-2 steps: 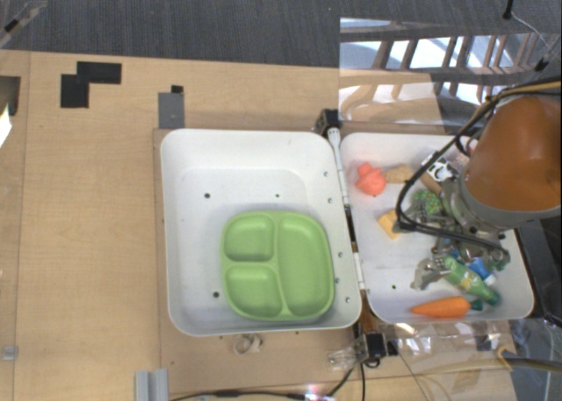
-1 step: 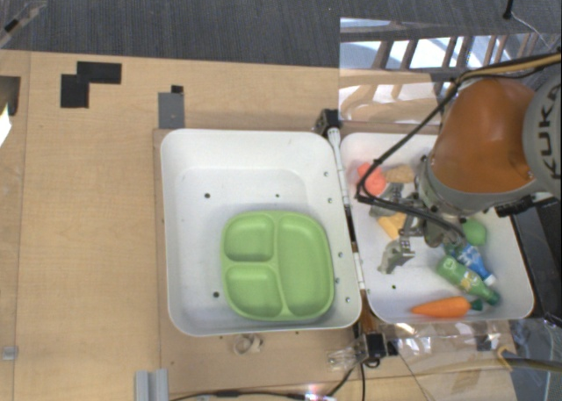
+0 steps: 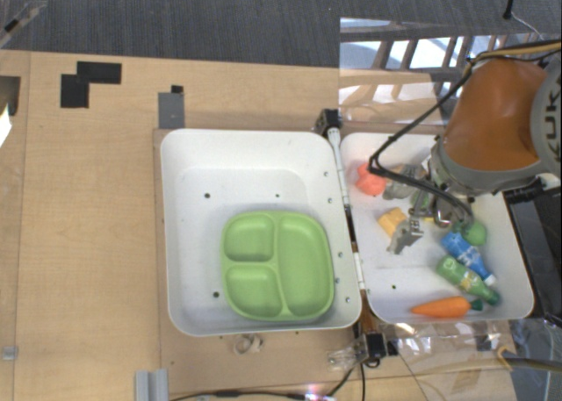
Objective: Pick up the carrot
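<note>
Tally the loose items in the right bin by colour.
Orange: 2, the carrot and an orange-red item
Yellow: 1, a yellow piece
Blue: 1, a blue bottle
Green: 2, a green bottle and a green ball
Total: 6

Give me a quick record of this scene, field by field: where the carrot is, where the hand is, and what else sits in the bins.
carrot: lying flat at the near edge of the right bin, untouched
hand: hangs over the middle of the right bin, apart from the carrot, nothing between its fingers
left bin: holds a green divided plate
right bin: also holds a blue bottle, a green bottle, a yellow piece and an orange-red piece
task state: carrot not yet picked up
</note>
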Motion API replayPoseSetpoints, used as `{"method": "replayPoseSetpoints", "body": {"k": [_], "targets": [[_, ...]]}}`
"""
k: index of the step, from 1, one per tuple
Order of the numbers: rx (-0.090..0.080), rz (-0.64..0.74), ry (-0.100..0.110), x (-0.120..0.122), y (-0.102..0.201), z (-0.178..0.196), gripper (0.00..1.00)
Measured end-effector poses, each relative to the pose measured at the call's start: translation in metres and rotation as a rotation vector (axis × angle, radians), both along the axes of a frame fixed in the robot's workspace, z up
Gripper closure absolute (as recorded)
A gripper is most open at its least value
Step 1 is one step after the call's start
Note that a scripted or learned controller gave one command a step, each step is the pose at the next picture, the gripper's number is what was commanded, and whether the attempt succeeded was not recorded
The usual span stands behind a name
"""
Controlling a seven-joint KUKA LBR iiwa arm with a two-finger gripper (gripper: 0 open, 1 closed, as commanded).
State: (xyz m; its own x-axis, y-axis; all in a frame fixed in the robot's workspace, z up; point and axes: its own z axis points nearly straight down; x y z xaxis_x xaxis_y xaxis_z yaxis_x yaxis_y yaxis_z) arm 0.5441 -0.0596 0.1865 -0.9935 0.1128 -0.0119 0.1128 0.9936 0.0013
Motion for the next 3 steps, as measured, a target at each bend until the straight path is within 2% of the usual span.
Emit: {"method": "replayPoseSetpoints", "body": {"k": [1,2,3], "targets": [[0.000,-0.008,0.010,0.030,-0.029,-0.089,0.00],[0.002,-0.246,0.000,0.055,-0.030,-0.097,0.00],[0.002,-0.262,-0.006,0.027,-0.025,-0.096,0.00]]}}
